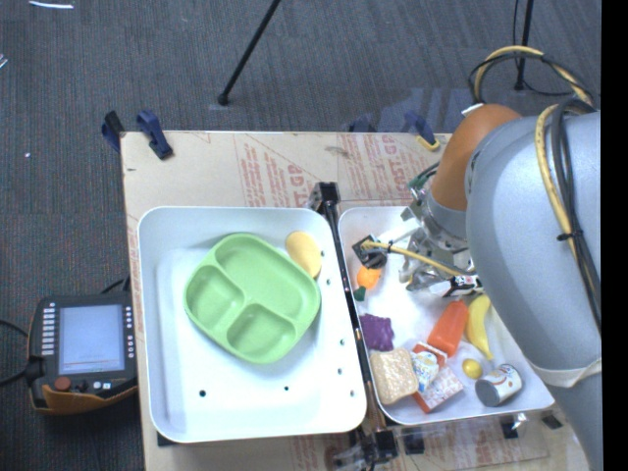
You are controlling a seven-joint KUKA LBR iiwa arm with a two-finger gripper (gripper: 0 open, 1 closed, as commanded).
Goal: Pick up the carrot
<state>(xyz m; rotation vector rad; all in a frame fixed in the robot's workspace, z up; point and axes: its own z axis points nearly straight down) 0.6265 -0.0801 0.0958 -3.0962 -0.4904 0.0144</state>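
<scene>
Carrot (448, 327) (orange, tilted) in right bin (530, 392), gripper (432, 263) above it, finger state unclear

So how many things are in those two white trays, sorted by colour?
Green: 1, divided plate
Yellow: 3, lemon, banana, small ball
Orange: 2, carrot, small fruit
Purple: 1, grapes
Tan: 1, bread
Mixed colours: 2, carton, mug
Total: 10

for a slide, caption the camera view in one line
Grey arm's gripper hovers in the right white bin near the orange carrot; green divided plate in the left bin.
</scene>
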